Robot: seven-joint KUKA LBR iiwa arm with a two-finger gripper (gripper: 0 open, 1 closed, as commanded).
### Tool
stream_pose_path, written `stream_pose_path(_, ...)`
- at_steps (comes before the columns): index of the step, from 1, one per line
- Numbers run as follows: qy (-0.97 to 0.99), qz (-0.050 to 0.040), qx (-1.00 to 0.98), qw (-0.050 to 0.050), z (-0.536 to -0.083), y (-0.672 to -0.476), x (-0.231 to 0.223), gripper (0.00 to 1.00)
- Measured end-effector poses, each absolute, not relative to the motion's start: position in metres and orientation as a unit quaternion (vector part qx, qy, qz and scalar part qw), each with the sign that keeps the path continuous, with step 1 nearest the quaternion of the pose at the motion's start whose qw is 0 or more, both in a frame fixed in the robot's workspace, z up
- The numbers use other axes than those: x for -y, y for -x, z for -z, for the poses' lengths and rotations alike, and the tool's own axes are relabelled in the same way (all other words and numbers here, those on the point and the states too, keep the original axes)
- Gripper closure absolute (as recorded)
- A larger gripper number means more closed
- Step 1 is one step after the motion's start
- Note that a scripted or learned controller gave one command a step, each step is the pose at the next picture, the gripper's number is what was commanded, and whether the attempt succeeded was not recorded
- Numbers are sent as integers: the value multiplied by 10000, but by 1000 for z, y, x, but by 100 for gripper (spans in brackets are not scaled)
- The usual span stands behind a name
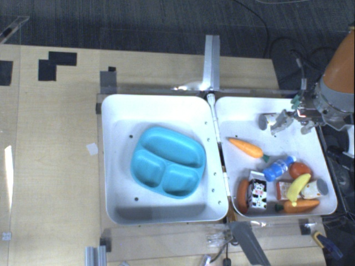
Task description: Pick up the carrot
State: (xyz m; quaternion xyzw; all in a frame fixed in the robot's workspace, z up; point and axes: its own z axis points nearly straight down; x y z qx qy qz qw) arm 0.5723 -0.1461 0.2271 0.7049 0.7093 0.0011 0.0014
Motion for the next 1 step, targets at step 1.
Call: stream_pose_path(1,-7233,-21,-6905,32,-253,-606,158,0)
